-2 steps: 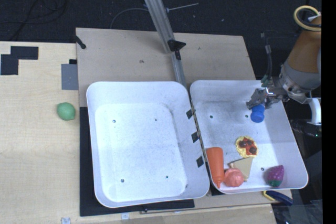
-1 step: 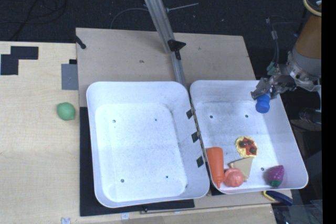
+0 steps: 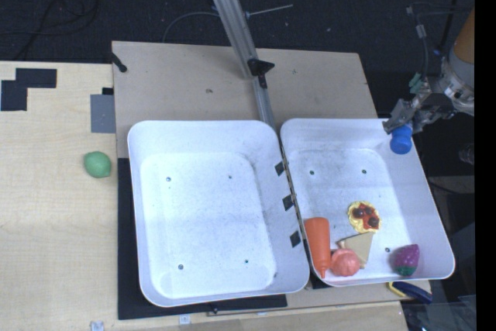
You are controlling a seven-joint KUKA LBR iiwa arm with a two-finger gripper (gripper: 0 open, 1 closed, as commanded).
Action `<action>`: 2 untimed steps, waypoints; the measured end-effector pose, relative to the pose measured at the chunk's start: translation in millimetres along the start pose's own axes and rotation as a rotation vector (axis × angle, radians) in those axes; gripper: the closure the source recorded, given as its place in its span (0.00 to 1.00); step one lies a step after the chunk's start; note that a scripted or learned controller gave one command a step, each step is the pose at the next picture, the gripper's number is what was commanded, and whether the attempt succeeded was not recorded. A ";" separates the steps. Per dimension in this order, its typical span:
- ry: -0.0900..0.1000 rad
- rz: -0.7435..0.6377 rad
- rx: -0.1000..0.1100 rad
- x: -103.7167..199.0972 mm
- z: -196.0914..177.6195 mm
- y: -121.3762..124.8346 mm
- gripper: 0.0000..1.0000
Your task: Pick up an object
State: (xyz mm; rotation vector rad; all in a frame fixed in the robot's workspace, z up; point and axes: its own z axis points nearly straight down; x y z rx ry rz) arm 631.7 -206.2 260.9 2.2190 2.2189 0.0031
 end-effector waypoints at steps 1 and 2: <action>0.002 -0.004 0.005 55.2 13.9 0.6 1.00; 0.002 -0.003 0.005 104.8 26.8 2.9 1.00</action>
